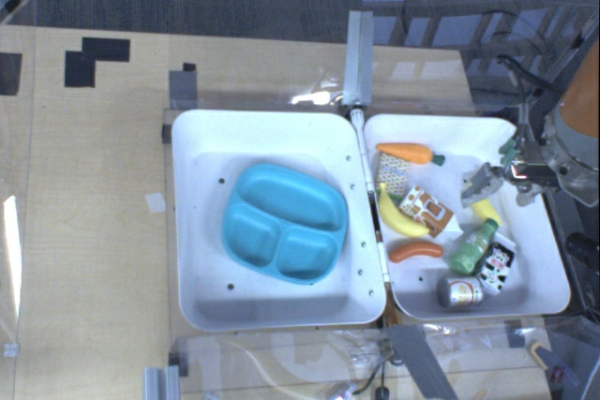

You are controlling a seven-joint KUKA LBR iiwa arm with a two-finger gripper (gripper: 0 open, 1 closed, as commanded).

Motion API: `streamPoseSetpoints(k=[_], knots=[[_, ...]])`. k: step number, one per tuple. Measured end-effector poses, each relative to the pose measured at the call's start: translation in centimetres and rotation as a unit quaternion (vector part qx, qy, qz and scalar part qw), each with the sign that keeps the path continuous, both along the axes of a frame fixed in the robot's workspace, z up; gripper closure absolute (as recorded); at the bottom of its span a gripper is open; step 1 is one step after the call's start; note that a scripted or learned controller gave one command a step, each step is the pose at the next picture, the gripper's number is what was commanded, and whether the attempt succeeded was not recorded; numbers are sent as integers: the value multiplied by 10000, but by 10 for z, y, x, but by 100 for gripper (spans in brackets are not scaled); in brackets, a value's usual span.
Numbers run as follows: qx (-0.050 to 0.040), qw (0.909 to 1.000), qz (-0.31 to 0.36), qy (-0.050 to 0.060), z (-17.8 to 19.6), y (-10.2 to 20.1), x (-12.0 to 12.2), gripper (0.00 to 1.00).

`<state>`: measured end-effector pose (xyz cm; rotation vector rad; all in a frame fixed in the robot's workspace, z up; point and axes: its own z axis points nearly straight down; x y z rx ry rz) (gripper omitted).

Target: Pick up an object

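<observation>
Seen from above, the tool hangs over the right bin, reaching in from the right edge on the grey arm with its orange band. Its two fingers stand spread apart, nothing between them, above the upper right part of the bin's contents.

Directly below the tool, partly hidden by it, lies a small yellow object; I cannot tell what it is. Just below that sits a green bottle, tilted, with a black-and-white patterned item touching its lower right side. Further below the tool, near the bin's bottom wall, a silver can lies on its side.

To the left of the tool, an orange carrot rests near the bin's top left corner, with a speckled piece just under it. A yellow banana curves along the left wall, and a brown-and-white carton lies against it. Below these, an orange-red sausage lies flat.

Well to the left of the tool, beyond the divider, the left bin holds a blue compartment tray, tilted relative to the bin's walls. Both bins rest on the pale surface.
</observation>
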<state>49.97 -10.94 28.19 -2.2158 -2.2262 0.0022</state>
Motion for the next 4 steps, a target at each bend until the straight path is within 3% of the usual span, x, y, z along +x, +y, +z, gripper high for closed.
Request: streamPoseSetpoints(k=[1,2,3,4], knots=[[4,9994,-334,10,-56,-59,28,0],[6,9884,-1521,-3,-189,-80,29,0],[12,9884,-1518,10,-181,-79,30,100],[18,9885,-1511,23,-174,-79,30,100]])
